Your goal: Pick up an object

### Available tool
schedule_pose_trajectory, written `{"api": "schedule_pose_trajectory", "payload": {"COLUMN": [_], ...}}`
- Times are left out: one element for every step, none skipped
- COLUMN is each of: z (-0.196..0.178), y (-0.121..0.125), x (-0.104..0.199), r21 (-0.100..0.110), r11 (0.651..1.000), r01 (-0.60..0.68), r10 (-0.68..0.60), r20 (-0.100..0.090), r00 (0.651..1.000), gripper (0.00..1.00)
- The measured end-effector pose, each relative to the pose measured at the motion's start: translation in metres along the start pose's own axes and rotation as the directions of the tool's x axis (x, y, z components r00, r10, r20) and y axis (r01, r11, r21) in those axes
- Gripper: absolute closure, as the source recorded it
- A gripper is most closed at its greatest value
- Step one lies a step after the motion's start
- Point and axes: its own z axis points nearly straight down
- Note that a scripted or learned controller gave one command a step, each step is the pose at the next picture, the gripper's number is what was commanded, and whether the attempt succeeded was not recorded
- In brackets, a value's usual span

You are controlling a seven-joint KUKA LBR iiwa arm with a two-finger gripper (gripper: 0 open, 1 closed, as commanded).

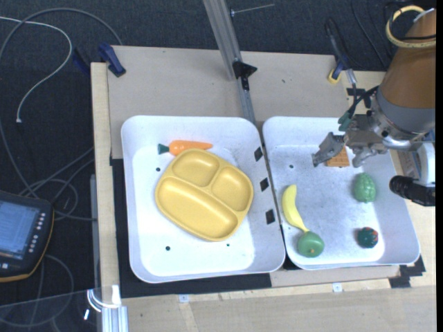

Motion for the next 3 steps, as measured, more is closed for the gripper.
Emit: {"api": "schedule_pose_trajectory", "payload": {"z": [0.0,0.063,0.107], "y": [0.0,-0.004,-0.005], "x": [0.0,-0.003,0.004], "r21": [0.0,0.006,0.005], "r11": [1.0,1.0,1.0], "r01": [0.0,-0.001,-0.001], "r10": [0.0,0.001,0.001], "r20": [0.0,0.0,-0.001], "r00": [1.0,1.0,1.0], "gripper": [0.0,0.0,0.0]}}
